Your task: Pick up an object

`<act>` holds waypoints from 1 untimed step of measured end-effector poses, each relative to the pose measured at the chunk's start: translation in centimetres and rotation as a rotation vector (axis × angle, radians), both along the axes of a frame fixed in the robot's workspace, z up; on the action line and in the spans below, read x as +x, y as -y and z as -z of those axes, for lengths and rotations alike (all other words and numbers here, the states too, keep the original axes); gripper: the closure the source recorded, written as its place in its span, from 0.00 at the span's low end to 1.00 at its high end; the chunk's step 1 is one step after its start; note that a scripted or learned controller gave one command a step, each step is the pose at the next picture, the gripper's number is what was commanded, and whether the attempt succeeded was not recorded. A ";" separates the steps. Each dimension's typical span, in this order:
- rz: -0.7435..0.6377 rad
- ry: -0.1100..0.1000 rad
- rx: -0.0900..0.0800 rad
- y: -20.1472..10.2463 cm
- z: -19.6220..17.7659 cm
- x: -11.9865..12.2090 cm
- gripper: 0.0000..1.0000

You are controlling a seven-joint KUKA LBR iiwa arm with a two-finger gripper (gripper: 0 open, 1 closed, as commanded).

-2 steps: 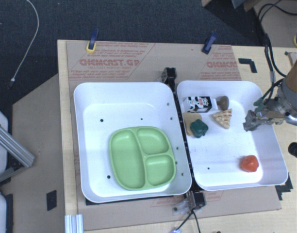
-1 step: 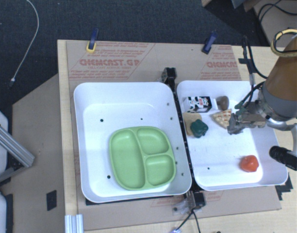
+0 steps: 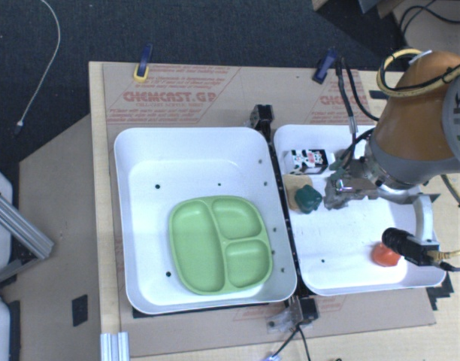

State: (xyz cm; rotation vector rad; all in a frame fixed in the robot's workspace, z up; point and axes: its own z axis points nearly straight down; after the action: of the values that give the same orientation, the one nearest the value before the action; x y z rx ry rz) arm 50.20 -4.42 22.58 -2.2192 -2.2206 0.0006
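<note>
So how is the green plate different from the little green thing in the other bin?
The green plate is pale green; the little green thing is dark teal. The plate is far bigger and flat, split into three sections, while the little thing is a small lump. The plate lies alone in the left bin; the little thing sits in the right bin, just beside the gripper. Both rest on a white bin floor.

The brown board point(image 3: 215, 89) under the bins bears faded red print — "CHEMCAST GP" — repeated, partly hidden, at right.

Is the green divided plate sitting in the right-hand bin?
No, the green divided plate lies in the left bin, across the divider from the arm.
</note>
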 end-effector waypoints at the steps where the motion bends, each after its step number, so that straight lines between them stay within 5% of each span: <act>1: -0.006 0.004 0.001 -5.4 -1.0 0.7 1.00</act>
State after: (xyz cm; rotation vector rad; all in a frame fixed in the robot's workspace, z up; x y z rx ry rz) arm 50.90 1.01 23.55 -2.2143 -2.2289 -0.0045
